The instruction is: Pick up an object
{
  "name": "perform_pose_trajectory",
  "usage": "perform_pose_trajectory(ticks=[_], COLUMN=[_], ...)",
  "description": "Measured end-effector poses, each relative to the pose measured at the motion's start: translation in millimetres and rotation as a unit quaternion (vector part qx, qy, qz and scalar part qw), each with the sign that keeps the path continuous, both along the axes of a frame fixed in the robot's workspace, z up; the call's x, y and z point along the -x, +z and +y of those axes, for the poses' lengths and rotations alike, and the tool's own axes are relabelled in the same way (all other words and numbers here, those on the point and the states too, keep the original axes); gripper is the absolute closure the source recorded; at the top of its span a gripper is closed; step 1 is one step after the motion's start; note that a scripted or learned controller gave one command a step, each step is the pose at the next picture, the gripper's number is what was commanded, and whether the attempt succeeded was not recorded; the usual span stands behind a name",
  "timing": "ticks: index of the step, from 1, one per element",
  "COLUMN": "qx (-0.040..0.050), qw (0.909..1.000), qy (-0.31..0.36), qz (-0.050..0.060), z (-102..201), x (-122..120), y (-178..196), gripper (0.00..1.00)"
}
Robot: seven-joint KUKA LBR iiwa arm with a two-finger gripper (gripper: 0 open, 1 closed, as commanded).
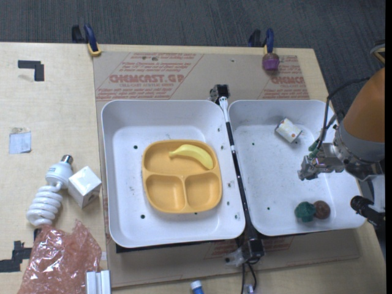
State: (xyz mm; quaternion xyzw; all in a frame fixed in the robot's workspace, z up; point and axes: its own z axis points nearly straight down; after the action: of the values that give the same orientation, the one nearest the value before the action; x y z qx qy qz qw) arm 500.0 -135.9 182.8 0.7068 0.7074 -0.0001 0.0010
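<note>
Your hand (pixel 309 167) hangs over the right bin (pixel 269 219); you cannot tell its opening. A green and brown object (pixel 312 211) lies at its six o'clock, apart.

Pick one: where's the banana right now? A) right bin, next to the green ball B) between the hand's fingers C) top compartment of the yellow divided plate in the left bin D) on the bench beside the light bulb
C: the banana lies in the large top compartment of the yellow plate, which sits in the left bin.
</note>
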Motion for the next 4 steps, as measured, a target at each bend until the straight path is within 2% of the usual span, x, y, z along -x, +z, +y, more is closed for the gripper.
perform_pose_trajectory(ticks=[1,3,4], qx=[-0.0004,-0.0001,-0.0002], qw=[1.0000,1.0000,1.0000], qy=[-0.001,0.000,0.000], qz=[0.000,0.000,0.000], z=[-7.9,-8.2,-3.4], x=[22.0,7.0,21.7], y=[9.7,8.1,25.3], gripper=[1.00,1.00,1.00])
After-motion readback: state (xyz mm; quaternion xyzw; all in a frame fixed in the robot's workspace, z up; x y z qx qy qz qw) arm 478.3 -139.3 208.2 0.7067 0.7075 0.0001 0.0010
